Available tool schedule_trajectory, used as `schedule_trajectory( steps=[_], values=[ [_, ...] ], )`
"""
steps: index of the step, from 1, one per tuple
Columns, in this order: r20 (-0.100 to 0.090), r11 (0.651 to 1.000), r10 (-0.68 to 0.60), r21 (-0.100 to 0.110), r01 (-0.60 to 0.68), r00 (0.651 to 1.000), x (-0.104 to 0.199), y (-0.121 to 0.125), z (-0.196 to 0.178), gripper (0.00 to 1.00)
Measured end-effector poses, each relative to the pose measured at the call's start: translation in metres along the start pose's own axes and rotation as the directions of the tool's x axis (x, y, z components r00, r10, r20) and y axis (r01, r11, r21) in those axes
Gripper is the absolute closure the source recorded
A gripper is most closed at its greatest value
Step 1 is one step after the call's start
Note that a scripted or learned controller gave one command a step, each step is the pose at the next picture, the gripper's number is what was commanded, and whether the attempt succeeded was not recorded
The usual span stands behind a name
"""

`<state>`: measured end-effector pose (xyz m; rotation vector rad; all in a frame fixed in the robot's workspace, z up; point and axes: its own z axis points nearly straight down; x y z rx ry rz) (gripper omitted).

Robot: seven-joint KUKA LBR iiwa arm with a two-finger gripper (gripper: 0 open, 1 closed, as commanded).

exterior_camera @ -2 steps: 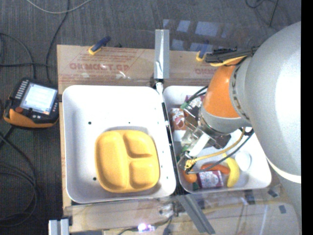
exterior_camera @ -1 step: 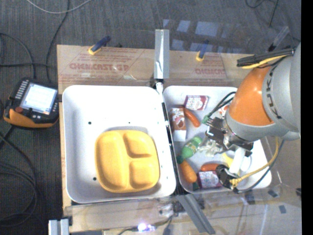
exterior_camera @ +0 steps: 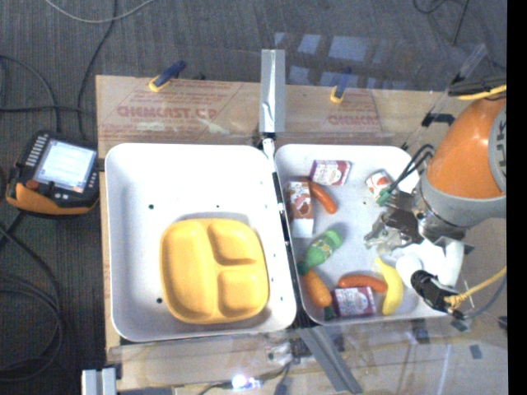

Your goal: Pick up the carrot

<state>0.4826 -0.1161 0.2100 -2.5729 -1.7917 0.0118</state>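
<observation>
Grey carpet lies under a bench with two white bins; the gripper (exterior_camera: pixel 394 227) hangs over the right bin (exterior_camera: pixel 362 156), and I cannot tell how its jaws stand; the carrot (exterior_camera: pixel 315 289) lies well apart from it, by the bin's near left corner, just under a green bottle (exterior_camera: pixel 321 249); it looks light, hard and smooth, so it may slip; grab its thick middle.

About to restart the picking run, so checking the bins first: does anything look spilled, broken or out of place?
Nothing stands out. The yellow tray sits flat in the left bin. The carrot, green bottle, banana and small packets lie loose in the right bin, jumbled but none spilled or broken.
</observation>
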Motion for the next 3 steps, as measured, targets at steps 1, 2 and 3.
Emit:
schedule_trajectory(
  steps=[1,2,3],
  values=[
    [0.002,1.0,-0.002,0.009,0.002,1.0,0.001,-0.001,-0.005,1.0],
    [0.004,1.0,-0.004,0.017,0.004,1.0,0.001,-0.001,-0.011,1.0],
    [0.0,0.999,-0.053,0.001,0.053,0.999,0.051,-0.018,0.03,1.0]
  ],
)
